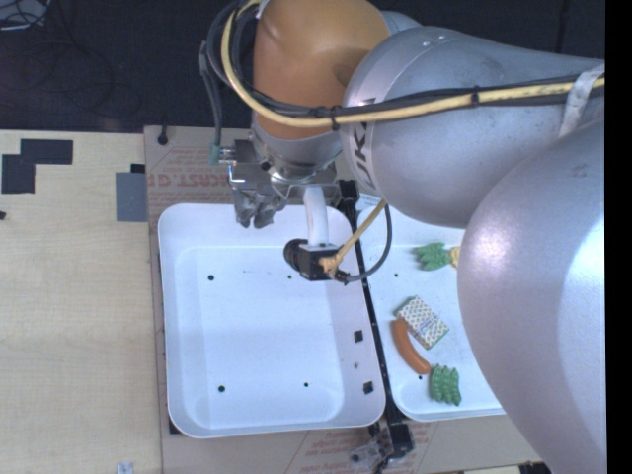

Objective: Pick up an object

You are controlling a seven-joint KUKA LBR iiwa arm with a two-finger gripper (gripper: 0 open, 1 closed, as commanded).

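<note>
My gripper (256, 212) hangs over the back edge of the left bin (164, 324), under the orange band of the arm. A white tube with a black end (313, 250), tied to a yellow cable, hangs beside it on the arm. The objects lie in the right bin (449, 412): a red-orange sausage shape (411, 347), a checkered white block (424, 322) touching it, a green leafy piece (445, 385) at the front, and another green piece (432, 256) further back with a yellow bit (454, 256) beside it. The gripper is well to the left of all of them.
The big grey arm covers the right part of the right bin. A dark divider (370, 324) runs between the bins. Bare wooden benchtop (69, 314) lies to the left, with dark grey patches (129, 195) near the back.
</note>
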